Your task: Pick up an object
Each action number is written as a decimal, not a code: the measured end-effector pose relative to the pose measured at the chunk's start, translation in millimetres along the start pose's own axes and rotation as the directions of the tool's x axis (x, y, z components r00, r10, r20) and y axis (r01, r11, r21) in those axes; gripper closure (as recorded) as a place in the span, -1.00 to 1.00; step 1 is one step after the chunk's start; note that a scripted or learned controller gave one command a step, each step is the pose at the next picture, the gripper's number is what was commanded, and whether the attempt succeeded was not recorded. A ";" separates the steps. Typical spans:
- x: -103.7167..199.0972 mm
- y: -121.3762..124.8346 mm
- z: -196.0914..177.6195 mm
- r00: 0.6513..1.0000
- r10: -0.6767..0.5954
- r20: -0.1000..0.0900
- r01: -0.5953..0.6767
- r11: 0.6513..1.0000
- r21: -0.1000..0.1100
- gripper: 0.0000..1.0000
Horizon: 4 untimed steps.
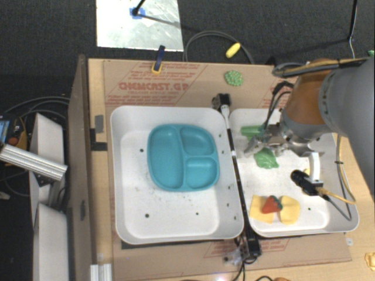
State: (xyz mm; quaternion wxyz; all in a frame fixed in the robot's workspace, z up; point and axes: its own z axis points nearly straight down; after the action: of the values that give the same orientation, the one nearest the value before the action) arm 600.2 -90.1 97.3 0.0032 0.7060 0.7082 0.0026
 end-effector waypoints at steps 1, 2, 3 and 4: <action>-6.2 64.9 12.7 1.000 -0.004 0.001 0.004 1.000 0.000 -1.00; -28.7 31.0 13.1 1.000 0.004 0.000 -0.004 1.000 0.009 -1.00; -9.6 -0.1 13.1 1.000 0.002 -0.001 -0.002 1.000 0.010 -1.00; -9.7 4.5 -0.5 1.000 0.000 -0.001 0.000 1.000 -0.001 1.00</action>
State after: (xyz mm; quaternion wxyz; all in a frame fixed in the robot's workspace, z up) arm 604.7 -99.8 97.8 0.0033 0.7062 0.7080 0.0035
